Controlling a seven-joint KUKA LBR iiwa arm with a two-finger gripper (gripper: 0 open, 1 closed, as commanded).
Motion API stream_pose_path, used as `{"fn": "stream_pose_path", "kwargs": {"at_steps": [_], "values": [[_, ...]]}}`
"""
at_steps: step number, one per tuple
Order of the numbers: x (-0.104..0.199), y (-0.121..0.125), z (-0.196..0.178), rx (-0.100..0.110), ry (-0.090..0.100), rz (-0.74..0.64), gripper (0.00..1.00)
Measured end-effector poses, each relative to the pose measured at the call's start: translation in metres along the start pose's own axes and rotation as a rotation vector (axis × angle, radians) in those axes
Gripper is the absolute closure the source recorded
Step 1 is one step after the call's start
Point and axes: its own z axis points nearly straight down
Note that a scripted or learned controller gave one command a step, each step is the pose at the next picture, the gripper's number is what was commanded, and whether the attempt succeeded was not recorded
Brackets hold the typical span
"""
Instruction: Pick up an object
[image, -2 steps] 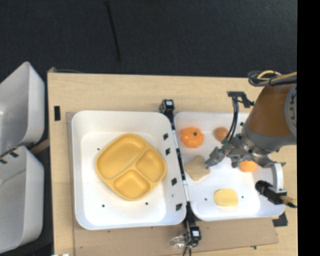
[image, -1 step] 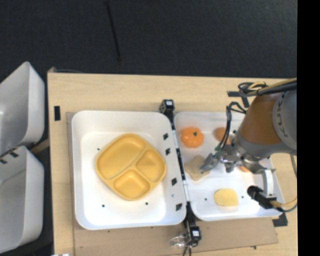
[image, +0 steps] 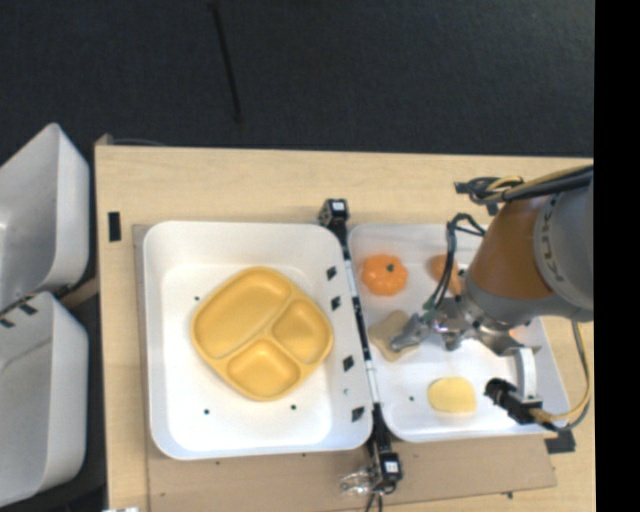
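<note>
Target obj, by my read: small tan-grey lump (image: 388, 330) lying in the right white plastic bin (image: 400, 245), just below the round orange fruit-like ball (image: 383, 275). The two-finger gripper (image: 405, 341) is sitting right at the lump; can't tell its finger state, too blurred. To do it well: centre over the lump, drop straight, close slow.

Around the lump: pale yellow rounded piece (image: 452, 396) lower right, second orange obj (image: 445, 268) upper right, partly hidden by the arm. Bin divider wall is close on the left, risking a bump. Yellow divided plastic tray (image: 262, 332) is lying further left, in the other bin.

Yellow plate (image: 262, 332), orange fruit (image: 384, 275), pale yellow piece (image: 452, 396), white bins (image: 170, 400).
</note>
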Motion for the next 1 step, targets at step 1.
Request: {"fn": "stream_pose_path", "kwargs": {"at_steps": [1], "values": [[0.0006,0.0028,-0.0142,-0.009,0.003,0.005,1.0]]}}
